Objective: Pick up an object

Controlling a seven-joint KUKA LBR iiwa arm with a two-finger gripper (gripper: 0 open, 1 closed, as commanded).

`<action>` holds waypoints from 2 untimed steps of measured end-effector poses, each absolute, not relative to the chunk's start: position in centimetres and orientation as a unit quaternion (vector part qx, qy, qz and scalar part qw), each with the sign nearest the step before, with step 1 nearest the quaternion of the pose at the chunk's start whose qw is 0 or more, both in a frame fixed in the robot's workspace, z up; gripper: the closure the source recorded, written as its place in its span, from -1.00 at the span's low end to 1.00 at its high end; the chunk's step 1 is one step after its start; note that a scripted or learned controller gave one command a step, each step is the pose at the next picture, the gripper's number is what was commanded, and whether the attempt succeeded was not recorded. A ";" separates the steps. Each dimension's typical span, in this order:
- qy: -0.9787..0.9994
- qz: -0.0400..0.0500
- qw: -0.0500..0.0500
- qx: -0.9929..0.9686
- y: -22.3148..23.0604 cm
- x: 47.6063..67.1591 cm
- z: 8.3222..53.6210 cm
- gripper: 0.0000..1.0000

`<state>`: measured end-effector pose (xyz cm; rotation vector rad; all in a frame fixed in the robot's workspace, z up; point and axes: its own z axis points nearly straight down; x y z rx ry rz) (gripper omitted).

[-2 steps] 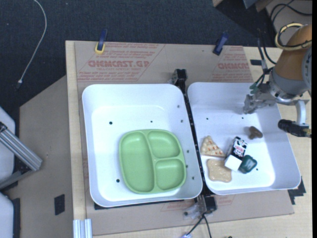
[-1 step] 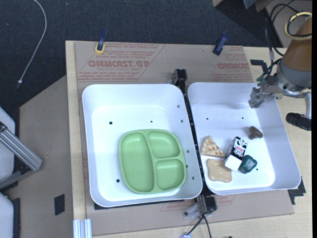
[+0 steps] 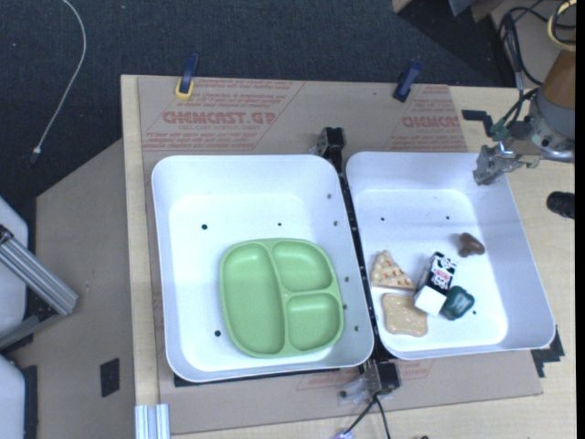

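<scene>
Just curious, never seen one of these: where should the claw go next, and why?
Probably down and inward toward the small items: the claw sits at the right bin's far corner, away from the toast-like piece and the others near its front.

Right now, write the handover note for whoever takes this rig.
Gripper: above the right bin's far right corner, holding nothing visible; finger state unclear.
Objects, all in the right bin's near half: waffle-like wedge, tan flat piece, white block, black-and-white item, dark green item, small brown item.
Left bin: green divided plate.
Done: nothing picked.
Left: descend, grasp one object, lift.
</scene>
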<state>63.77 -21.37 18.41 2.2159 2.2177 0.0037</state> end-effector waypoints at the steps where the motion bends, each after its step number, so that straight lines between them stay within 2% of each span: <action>1: 0.707 0.001 0.003 0.707 -21.4 63.9 23.8 1.00; 2: 0.708 0.000 -0.001 0.706 -16.2 62.8 22.6 1.00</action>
